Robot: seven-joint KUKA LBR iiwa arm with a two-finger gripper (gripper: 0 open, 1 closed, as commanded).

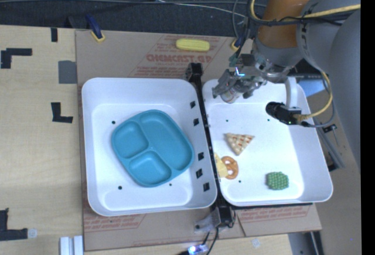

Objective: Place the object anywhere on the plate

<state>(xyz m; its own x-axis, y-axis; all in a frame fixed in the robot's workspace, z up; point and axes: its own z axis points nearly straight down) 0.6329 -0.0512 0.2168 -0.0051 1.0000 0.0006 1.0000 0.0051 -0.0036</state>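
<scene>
Resting side by side on the counter (35, 148) are two shallow white bins. One blue plate (152, 147) with three compartments is held in the left bin (99, 101), set at a slant. Three small items are found in the right bin (304, 148): one waffle-patterned wedge (239, 142) near the middle, one pretzel (227, 167) against the left wall, and one green knobbly piece (277, 180) toward the front right. The pincer (234, 89) is seen over the right bin's back left corner, apart from all three items; whether it is released or clenched cannot be told.
</scene>
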